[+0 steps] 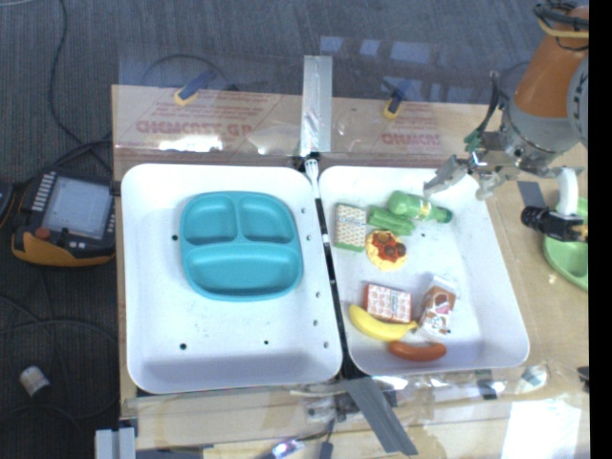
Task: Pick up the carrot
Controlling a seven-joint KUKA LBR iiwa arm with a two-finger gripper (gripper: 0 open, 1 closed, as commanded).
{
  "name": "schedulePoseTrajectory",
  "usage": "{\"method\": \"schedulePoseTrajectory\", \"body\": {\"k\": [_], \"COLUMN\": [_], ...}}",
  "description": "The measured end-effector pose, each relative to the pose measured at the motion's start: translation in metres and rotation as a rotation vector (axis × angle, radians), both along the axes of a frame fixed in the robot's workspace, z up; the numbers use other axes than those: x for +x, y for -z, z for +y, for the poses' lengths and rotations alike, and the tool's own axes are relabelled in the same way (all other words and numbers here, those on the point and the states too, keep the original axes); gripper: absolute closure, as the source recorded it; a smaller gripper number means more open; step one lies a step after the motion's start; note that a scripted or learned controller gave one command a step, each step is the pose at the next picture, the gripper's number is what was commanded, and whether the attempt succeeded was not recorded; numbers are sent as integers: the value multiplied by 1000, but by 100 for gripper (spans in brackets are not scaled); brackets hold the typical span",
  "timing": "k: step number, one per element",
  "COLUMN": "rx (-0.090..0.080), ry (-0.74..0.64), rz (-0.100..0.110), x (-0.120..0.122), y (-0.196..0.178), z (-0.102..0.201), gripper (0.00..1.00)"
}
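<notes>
Two bins (pixel 143 352), left holds blue tray (pixel 240 245), right holds carrot (pixel 417 351)

A blue divided plate (pixel 239 245) lies in the left bin (pixel 153 352). The right bin (pixel 497 285) holds a banana (pixel 378 326), a small pizza (pixel 386 249), a red sausage (pixel 417 351) and two small cartons (pixel 387 303).

I was running a robotics lab: loose black cables (pixel 38 12) trailed over grey carpet (pixel 402 8), an orange-edged teach pendant (pixel 62 220) lay beside my taped plywood counter (pixel 239 127).
</notes>
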State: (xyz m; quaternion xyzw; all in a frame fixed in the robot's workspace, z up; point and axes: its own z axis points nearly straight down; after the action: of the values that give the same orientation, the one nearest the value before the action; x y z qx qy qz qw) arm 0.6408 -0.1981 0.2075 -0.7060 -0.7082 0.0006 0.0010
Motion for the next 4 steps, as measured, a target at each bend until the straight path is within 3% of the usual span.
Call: {"method": "schedulePoseTrajectory", "body": {"k": [1, 2, 3, 4], "rx": [-4, -2, -3, -3], "ry": [76, 153, 236, 109], "rz": [-11, 0, 3, -16], "x": [-25, -17, -85, -119], "y": [108, 71, 92, 117], "z": [37, 6, 15, 9], "gripper": [0, 0, 0, 0]}}
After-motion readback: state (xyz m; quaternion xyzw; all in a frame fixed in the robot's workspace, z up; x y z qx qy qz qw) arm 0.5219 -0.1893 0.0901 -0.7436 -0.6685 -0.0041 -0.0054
